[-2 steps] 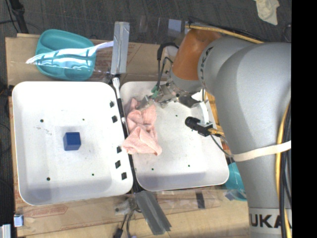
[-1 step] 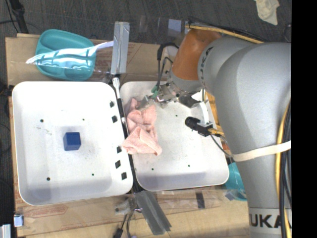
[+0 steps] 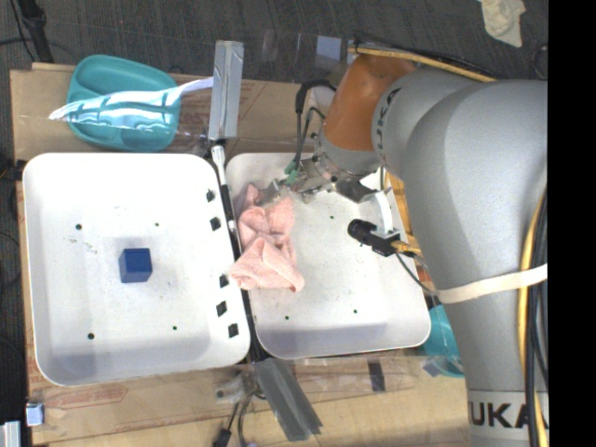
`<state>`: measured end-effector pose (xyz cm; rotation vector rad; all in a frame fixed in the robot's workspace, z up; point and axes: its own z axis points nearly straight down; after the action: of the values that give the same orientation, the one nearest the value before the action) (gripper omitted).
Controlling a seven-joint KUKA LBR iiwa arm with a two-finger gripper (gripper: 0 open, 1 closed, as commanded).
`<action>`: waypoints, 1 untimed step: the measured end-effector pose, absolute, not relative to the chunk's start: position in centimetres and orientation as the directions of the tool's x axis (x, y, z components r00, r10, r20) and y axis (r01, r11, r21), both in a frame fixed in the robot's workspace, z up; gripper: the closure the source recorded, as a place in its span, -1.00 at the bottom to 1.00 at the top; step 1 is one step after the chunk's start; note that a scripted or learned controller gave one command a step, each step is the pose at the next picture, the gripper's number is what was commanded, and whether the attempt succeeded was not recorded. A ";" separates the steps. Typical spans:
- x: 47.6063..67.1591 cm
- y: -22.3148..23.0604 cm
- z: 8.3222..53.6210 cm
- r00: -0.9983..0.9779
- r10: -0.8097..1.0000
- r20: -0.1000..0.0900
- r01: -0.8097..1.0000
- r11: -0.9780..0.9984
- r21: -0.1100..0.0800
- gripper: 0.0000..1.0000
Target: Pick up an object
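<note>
One gripper (image 3: 279, 190) over the right bin (image 3: 372, 324) — grip state unclear — beside pink cloth (image 3: 267, 245).

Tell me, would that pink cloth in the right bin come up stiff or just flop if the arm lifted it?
Probably floppy: the pink cloth lies crumpled in soft folds against the right bin's left wall. It likely weighs little and would dangle from wherever the gripper pinched it. It seems unlikely to roll or slide, though a pinch may catch only one fold.
</note>
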<state>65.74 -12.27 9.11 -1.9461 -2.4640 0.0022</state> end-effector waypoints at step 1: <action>65.6 -9.7 9.0 -0.312 0.950 0.003 0.950 0.312 -0.007 -1.00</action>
<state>65.62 -9.74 8.96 -1.8390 -2.5386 0.0065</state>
